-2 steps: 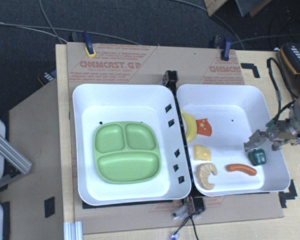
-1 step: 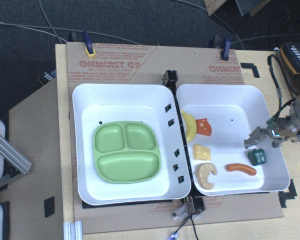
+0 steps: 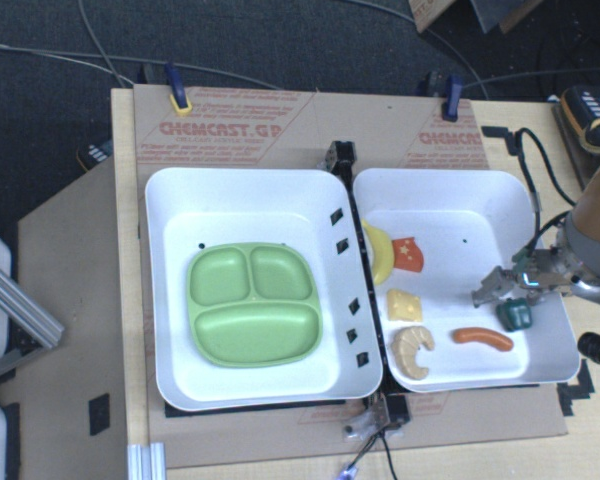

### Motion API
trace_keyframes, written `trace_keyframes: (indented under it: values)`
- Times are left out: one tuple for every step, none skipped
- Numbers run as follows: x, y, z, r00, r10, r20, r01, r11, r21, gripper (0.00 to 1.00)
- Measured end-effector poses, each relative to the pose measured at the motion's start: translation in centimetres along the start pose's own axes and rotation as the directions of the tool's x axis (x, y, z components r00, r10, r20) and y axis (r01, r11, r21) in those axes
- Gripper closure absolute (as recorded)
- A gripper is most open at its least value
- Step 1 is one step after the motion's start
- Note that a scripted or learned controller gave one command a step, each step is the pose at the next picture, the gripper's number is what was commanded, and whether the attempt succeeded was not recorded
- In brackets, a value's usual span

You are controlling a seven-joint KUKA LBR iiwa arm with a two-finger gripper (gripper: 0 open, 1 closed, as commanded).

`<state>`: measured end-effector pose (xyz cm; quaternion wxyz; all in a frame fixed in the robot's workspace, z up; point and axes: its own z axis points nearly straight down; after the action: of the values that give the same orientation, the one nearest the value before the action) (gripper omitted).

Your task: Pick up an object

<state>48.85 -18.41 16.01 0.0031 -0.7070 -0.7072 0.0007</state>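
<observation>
My gripper (image 3: 502, 288) hangs low over the right side of the right bin (image 3: 450, 190), reaching in from the right on the grey arm (image 3: 588, 243). A small dark teal object (image 3: 517, 315) lies just below and beside it; whether they touch is unclear. An orange-red sausage (image 3: 483, 339) lies in front of the gripper, near the bin's front wall. Further left are a beige croissant-shaped piece (image 3: 412, 351), a pale yellow cheese wedge (image 3: 404, 306), a red piece (image 3: 408, 255) and a yellow fruit (image 3: 380, 253).
The left bin (image 3: 170, 218) holds a green divided plate (image 3: 254, 303). A black divider with clips (image 3: 352, 268) runs between the bins. Cables (image 3: 536, 173) loop past the right bin's far right corner. Blue clamps (image 3: 178, 92) hold the cardboard base.
</observation>
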Motion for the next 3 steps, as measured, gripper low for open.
trace_keyframes:
  values:
    - [1.3, 0.5, 5.2, 1.000, -0.004, -0.006, 0.004, 1.000, -0.002, 0.00]
    - [1.7, 0.6, 7.6, 1.000, -0.004, -0.007, 0.004, 1.000, 0.000, 0.00]
    - [1.5, 0.6, 6.4, 1.000, -0.002, -0.002, 0.002, 1.000, -0.004, 1.00]
